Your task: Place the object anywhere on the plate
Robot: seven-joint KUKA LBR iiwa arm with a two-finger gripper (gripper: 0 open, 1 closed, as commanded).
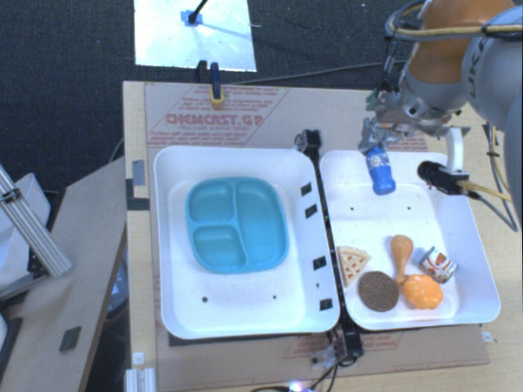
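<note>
Nearest to the camera, in the near part of the right bin (478,243), lie a brown round cookie (378,291), a toy pizza slice (353,263) just to its left, an orange toy fruit (423,292) to its right, a chicken drumstick (400,255) and a small red and white carton (438,264). At the far side of this bin the gripper (378,144) is clenched on the top of a small blue bottle (380,171), which hangs from the fingers with its lower end pointing toward the bin floor; I cannot tell if it touches the floor or is just above it. The blue divided plate (237,224) lies in the middle of the left bin (176,300), well apart from the bottle, and nothing lies on it. Between them stands the double wall where both bins meet. I judge that the step in hand is the carrying. To do it well, the arm should raise the bottle enough to pass over this wall, move it left and toward the near side until it is above one compartment, then lower it close to the plate before letting go, because a round bottle can roll away if it falls from high.
</note>
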